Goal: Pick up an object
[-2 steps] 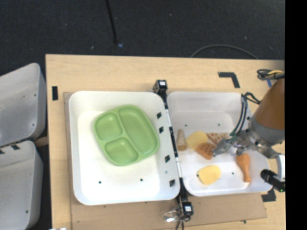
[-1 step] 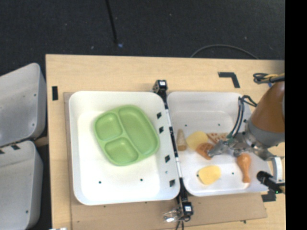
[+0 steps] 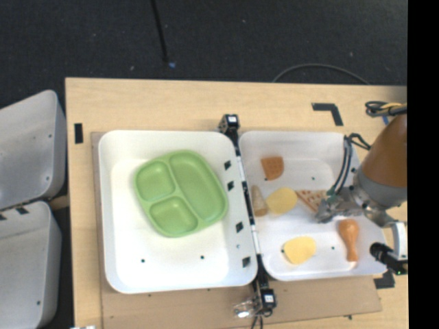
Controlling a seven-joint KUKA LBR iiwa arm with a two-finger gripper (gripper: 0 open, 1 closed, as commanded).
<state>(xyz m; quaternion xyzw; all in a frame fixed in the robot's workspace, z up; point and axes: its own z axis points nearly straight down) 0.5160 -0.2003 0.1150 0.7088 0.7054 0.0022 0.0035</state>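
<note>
- I see the pincer low in the right bin, at the end of the arm that comes in from the right; I cannot tell its state from this view.
- The thing nearest it is the waffle-patterned piece, just to the pincer's left and possibly touching it; I cannot tell whether it is gripped.
- The drumstick lies just on the near side of the pincer, its long axis running far-to-near, close to the bin's right wall.
- A yellow round piece sits left of the waffle piece; another yellow piece lies nearer, well apart.
- An orange-brown chunk rests toward the far side.
- The bin floor is smooth white, and I judge room tight by the right wall.
- The left bin carries a green divided plate on the table.
</note>
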